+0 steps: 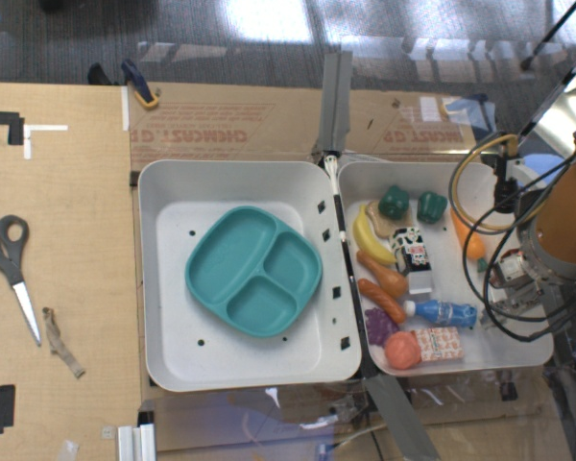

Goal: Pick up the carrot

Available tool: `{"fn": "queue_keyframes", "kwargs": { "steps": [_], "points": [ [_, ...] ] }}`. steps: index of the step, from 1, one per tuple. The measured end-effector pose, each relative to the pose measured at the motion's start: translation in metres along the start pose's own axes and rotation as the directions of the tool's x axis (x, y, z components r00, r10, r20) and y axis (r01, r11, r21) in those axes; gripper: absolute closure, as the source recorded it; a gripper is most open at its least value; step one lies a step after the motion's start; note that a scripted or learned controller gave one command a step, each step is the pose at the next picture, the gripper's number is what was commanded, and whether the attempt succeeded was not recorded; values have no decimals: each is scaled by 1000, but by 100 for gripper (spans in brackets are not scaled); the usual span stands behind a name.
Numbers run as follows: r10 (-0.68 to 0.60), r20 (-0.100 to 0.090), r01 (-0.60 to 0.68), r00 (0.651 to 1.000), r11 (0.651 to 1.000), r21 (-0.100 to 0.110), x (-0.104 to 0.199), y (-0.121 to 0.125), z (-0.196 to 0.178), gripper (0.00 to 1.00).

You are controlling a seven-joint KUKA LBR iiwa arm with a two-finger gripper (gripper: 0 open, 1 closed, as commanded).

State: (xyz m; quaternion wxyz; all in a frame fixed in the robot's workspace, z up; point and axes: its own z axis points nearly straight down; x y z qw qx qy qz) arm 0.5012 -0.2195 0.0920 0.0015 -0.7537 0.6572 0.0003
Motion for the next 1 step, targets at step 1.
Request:
{"fn": "queue_keyframes", "kwargs": {
  "steps": [1],
  "points": [
    [-5,11,5,1000,1000,0,-7,-1,1,0]
  ]
}}
